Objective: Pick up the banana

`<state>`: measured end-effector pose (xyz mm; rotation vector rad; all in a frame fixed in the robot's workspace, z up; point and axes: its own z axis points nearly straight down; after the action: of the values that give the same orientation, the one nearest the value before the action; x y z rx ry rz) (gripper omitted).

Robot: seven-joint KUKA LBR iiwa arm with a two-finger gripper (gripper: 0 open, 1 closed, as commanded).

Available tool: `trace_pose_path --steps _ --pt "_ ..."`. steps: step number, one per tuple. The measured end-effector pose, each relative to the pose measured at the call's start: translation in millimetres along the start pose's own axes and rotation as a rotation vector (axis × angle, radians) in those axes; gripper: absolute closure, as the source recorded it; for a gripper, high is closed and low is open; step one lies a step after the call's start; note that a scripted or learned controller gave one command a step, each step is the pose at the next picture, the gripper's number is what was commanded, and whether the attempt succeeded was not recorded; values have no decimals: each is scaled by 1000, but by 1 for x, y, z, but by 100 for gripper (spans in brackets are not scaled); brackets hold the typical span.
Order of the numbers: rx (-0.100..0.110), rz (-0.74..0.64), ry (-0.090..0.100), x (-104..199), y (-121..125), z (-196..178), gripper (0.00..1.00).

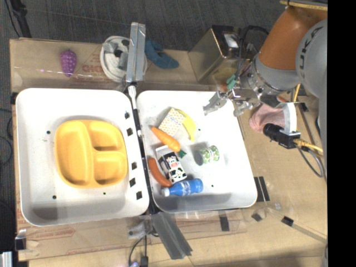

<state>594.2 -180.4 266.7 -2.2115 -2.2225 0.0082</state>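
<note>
Metal fingers of the gripper (227, 105) stand spread wide with nothing between them, above the right bin's (245, 166) far edge. Well apart from them, the banana (190, 125) lies in that bin, touching a patterned card (172, 121) near a carrot (166, 138).

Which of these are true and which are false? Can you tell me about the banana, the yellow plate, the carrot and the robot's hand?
1. The banana lies in the right bin. True.
2. The yellow plate is in the same bin as the banana. False: it is in the left bin.
3. The gripper holds the banana. False: it hovers apart from it, up and right.
4. The carrot lies left of the banana. True.
</note>
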Motion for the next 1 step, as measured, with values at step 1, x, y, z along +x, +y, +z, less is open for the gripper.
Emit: trace_pose_path --steps 1 --pt "0 128 1 4 23 149 0"
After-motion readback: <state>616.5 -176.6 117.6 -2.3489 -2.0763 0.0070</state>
